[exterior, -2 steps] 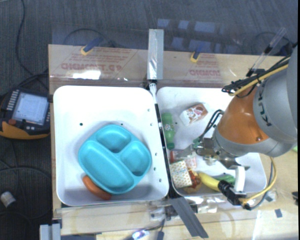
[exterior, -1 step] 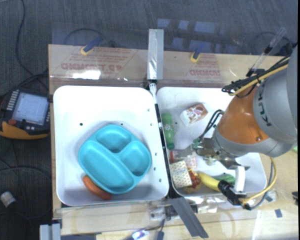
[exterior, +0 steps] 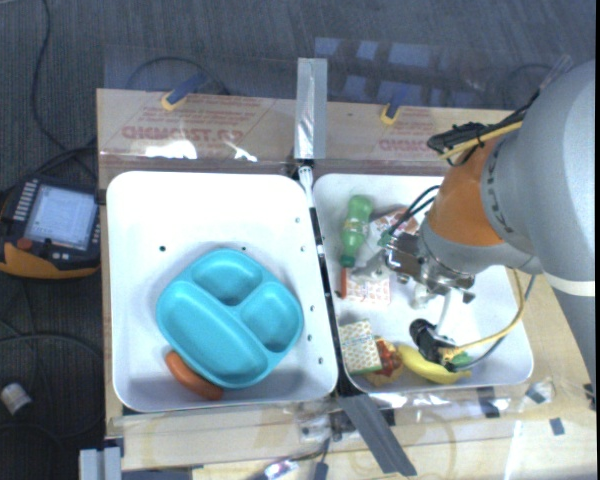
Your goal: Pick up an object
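No object lifted yet: curved yellow banana [exterior: 427, 366] lies at 6 o'clock in the shallow white right bin [exterior: 515, 353], gripper [exterior: 427, 273] low near bin centre, can't tell its opening, pick remains.

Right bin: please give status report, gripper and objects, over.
Gripper low over right bin, fingers unclear. Green bottle, banana, patterned packets lying loose. Nothing seen held.
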Robot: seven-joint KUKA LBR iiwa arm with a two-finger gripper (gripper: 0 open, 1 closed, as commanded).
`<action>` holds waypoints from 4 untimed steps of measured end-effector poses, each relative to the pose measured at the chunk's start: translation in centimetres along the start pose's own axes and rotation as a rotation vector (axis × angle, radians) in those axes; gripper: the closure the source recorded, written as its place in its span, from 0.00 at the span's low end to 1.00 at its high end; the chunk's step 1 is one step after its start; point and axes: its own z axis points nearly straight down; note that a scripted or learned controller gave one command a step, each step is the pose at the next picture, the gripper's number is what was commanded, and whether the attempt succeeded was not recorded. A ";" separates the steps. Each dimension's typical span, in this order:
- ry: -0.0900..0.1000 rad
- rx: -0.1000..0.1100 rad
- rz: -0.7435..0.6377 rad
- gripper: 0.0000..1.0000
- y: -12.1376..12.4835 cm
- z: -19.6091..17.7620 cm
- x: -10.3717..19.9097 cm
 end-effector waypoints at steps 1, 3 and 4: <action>-0.006 0.015 -0.412 0.00 1.1 -2.9 -1.8; -0.006 0.000 -0.252 0.00 15.9 -3.7 -4.3; 0.006 0.020 -0.437 0.00 16.2 0.2 -5.2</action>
